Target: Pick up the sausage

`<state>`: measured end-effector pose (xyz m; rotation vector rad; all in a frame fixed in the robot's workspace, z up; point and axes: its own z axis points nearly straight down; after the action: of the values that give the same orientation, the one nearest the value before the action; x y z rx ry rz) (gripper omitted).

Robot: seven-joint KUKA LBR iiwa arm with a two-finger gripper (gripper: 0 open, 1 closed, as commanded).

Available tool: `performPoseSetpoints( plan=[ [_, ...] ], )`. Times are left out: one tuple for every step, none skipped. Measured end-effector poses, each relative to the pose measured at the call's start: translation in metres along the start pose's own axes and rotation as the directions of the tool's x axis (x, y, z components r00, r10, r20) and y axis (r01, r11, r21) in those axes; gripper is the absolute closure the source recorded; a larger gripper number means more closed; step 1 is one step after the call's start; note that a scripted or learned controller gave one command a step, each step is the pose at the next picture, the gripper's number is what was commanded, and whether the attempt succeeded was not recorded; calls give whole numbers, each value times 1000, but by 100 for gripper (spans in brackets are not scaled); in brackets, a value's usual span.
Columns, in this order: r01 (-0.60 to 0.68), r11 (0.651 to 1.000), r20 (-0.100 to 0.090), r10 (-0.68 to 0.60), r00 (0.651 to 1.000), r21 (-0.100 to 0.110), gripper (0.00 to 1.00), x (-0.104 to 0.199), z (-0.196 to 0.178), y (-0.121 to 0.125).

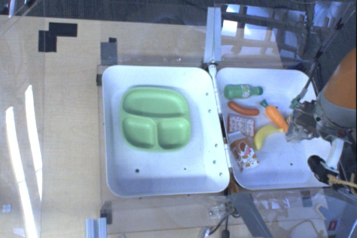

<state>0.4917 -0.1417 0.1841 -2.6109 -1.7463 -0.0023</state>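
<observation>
Over the right bin, hand beside the carrot, nothing visibly held.

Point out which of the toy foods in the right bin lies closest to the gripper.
The carrot: orange with a green top, its tip lies just left of the gripper. The banana is a little further, the sausage further still.
</observation>
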Motion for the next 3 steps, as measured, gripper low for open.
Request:
performPoseSetpoints(
  plan=[
    [-113, 994, 1, 113, 994, -2, 100, -4, -4, -1],
    [-304, 953, 1, 304, 953, -2, 100, -6, -16, 0],
    [-449, 894, 2, 449, 894, 0, 100, -14, -3, 14]
  ],
)
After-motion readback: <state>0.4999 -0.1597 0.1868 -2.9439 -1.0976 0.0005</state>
